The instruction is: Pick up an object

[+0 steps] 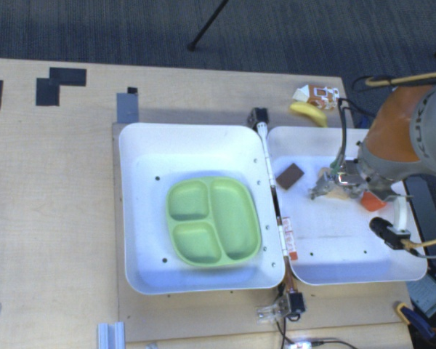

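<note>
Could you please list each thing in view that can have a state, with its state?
green divided tray: lying flat in the left bin, right way up, nothing in its compartments
brown block: lying loose on the floor of the right bin, apart from the gripper
gripper: low over the right bin, nothing seen between its fingers
orange object: in the right bin, partly hidden by the arm
banana: lying on the bench behind the right bin

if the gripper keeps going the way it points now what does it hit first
Probably the right bin's bare floor just under the gripper, which seems to point down and leftward; the brown block lies beyond it. Depth is unclear.
</note>
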Controlling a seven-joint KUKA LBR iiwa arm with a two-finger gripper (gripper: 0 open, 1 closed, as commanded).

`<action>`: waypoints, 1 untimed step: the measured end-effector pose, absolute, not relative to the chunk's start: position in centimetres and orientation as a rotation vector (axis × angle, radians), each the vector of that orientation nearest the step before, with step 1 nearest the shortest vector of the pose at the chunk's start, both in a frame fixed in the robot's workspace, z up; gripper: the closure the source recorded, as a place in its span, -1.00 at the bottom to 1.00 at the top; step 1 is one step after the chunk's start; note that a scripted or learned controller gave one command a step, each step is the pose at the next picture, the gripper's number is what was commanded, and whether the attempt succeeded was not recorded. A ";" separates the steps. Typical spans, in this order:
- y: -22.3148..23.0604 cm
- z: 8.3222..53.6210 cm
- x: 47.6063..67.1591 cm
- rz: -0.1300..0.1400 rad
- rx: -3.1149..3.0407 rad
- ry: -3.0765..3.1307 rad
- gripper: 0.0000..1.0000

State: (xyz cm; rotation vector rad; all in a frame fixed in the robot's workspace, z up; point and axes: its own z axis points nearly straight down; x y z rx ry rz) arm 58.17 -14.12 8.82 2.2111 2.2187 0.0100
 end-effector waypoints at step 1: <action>-15.1 8.7 49.0 0.005 2.217 2.218 -1.00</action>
